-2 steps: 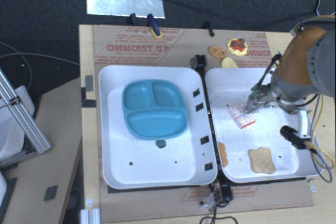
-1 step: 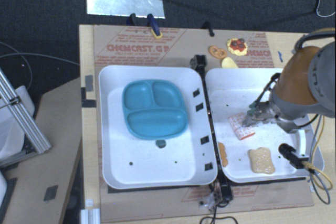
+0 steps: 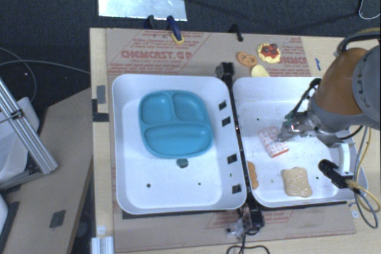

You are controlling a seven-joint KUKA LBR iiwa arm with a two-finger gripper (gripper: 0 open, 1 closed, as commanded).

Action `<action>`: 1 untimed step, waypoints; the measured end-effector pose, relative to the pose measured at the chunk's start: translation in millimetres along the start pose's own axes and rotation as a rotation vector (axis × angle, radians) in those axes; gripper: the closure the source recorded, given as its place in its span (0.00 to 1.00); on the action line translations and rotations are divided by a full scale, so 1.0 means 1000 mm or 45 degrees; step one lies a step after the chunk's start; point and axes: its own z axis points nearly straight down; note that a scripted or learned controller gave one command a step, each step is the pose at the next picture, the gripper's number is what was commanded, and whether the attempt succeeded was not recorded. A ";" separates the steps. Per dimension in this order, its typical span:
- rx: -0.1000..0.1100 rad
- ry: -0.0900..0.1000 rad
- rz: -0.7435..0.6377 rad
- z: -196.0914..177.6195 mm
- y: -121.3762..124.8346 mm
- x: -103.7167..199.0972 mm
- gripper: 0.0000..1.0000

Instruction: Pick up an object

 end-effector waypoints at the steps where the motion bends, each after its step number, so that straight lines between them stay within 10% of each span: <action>1: 0.008 0.001 0.003 0.013 -0.031 0.022 1.00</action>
